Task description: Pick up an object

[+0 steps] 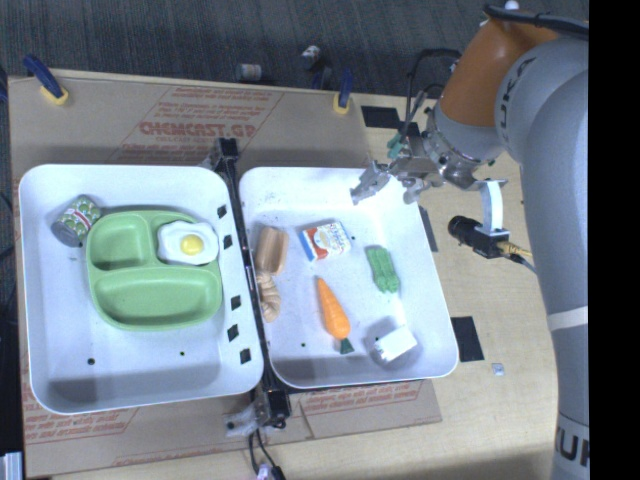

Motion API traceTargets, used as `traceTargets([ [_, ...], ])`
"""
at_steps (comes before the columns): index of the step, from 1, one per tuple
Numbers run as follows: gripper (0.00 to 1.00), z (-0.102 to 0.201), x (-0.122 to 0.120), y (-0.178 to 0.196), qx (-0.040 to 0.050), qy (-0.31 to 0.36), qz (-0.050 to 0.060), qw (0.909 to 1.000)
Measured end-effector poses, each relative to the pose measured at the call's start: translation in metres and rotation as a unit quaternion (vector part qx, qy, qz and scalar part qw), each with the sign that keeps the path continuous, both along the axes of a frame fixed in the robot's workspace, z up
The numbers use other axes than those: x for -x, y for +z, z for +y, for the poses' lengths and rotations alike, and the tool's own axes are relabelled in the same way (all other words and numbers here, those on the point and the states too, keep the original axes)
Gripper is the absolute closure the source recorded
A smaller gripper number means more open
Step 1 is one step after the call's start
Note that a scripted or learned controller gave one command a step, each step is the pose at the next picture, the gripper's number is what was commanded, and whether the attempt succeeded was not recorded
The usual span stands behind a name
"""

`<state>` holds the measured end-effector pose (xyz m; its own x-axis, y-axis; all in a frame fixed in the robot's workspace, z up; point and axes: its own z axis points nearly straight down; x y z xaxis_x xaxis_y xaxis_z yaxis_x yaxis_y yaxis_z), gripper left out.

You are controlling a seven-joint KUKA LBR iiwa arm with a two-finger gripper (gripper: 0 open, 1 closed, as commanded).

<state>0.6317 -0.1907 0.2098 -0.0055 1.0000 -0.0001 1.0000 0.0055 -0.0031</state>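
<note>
Looks like a robot lab: big grey arm [545, 218] over a bench [480, 368] covered in cardboard [200, 118], held by blue clamps [45, 80], two white bins [40, 268] with toy food [333, 310].

Red print runs across the cardboard sheet [200, 118] behind the bins, too blurred to read surely; the small packet's [326, 240] label can't be read either.

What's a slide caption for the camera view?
Gripper hovers over right bin's far edge; carrot lies untouched inside.
</note>
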Motion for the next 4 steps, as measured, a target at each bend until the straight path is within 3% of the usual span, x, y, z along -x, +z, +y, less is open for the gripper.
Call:
traceTargets([
  [1, 0.0, -0.02, 0.067, -0.118, -0.0011, 0.0, 0.001, 1.0],
  [2, 1.0, -0.02, 0.067, -0.108, -0.0003, 0.002, 0.001, 1.0],
  [3, 1.0, 0.056, 0.096, -0.011, -0.0002, 0.001, -0.001, 1.0],
  [4, 1.0, 0.101, 0.155, 0.012, 0.0002, 0.001, -0.001, 1.0],
])
